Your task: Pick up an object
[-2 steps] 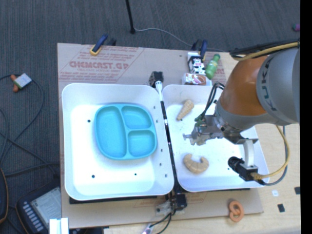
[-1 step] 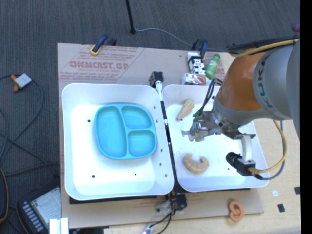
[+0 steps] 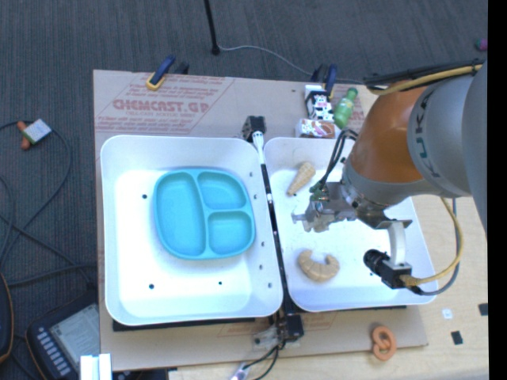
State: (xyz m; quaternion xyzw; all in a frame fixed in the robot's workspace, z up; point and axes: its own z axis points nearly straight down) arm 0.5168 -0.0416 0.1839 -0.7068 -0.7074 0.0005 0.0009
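Red print reading "CHEMCAST GP" marks the board behind the right bin, inside which the gripper hovers, its opening impossible to judge, between 1 cone-shaped pastry and 1 croissant nearer the front wall.

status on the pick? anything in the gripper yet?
Done: the arm has reached into the right bin, gripper low between the cone-shaped piece and the croissant-like piece. In hand: nothing I can confirm; both pieces lie on the bin floor. Left: grasp and lift. The blue tray sits in the left bin.
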